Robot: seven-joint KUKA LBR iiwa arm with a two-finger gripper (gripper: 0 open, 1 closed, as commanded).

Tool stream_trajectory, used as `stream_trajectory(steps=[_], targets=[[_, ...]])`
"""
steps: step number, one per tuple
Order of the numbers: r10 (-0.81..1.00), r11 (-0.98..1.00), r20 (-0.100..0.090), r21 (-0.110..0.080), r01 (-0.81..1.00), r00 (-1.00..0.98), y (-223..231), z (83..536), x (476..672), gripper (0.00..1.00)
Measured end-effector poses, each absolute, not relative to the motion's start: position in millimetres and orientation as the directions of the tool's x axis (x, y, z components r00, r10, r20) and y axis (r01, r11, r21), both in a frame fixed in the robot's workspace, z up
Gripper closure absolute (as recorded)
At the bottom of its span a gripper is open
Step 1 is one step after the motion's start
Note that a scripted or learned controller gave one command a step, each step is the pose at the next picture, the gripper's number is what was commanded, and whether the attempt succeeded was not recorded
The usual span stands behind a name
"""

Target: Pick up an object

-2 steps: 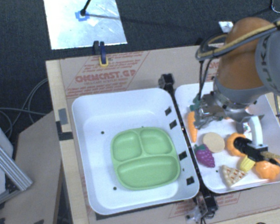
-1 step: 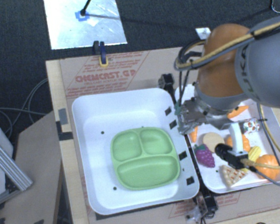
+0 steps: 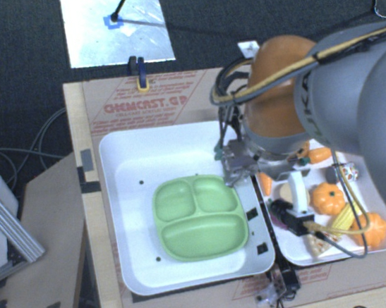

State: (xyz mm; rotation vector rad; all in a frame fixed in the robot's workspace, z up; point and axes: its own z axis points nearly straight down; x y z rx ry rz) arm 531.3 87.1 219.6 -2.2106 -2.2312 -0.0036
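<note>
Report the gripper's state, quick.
Gripper: cannot be told whether open or closed, or holding anything; it sits at the right edge of the green divided plate.

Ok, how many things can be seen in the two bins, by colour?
Green: 1, the divided plate in the left bin.
Orange: 3, a toy pumpkin, a round piece and a long piece in the right bin.
Yellow: 1, a corn-like piece beside them.
Total: 5 in view; the arm covers part of that bin.
</note>
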Motion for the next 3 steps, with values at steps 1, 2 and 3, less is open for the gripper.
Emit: stream_trajectory(steps=[1,2,3], targets=[[1.000,0.006,0.000,0.002,1.000,-0.006,89.2,214.4,536.5,1.00],[1.000,0.002,0.001,0.000,1.000,-0.002,84.8,220.5,529.5,1.00],[1.000,0.004,0.000,0.000,1.000,-0.004,88.3,216.7,529.7,1.00]])
